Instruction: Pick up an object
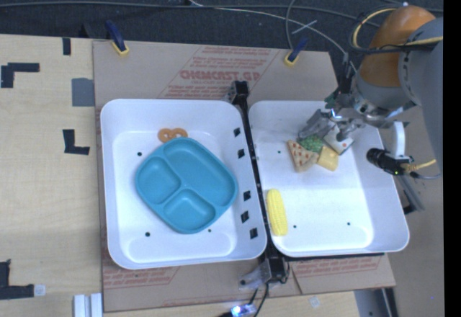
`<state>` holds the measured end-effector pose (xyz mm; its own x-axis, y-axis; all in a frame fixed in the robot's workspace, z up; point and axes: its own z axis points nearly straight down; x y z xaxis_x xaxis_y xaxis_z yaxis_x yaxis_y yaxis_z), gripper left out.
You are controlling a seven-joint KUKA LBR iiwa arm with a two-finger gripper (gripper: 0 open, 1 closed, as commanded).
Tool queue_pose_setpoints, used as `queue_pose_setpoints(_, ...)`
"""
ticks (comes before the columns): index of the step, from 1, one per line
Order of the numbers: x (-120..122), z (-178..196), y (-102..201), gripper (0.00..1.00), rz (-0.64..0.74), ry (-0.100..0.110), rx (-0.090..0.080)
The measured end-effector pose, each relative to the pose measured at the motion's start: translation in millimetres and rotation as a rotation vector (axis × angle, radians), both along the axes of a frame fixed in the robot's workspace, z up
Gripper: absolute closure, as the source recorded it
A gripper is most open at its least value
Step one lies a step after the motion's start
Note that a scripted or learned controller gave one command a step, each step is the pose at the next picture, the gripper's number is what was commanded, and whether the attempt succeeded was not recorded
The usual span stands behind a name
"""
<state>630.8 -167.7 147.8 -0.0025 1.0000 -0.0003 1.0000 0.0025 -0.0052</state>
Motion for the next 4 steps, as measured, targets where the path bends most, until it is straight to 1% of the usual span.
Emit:
queue_pose_setpoints(1, -3.5, -58.4, -3.5, 0.0, 0.0, -0.008, 0.0)
queue_pose_setpoints(2, -0.6, -58.5, -2.6, 0.0, 0.001, -0.011, -0.001)
queue_pose_setpoints(3, -0.8, -49.3, -2.5, 1.0, 0.002, -0.011, -0.003)
queue_pose_setpoints(4, -7.5, -2.9, 1.5, 1.0, -0.001, -0.007, 0.0)
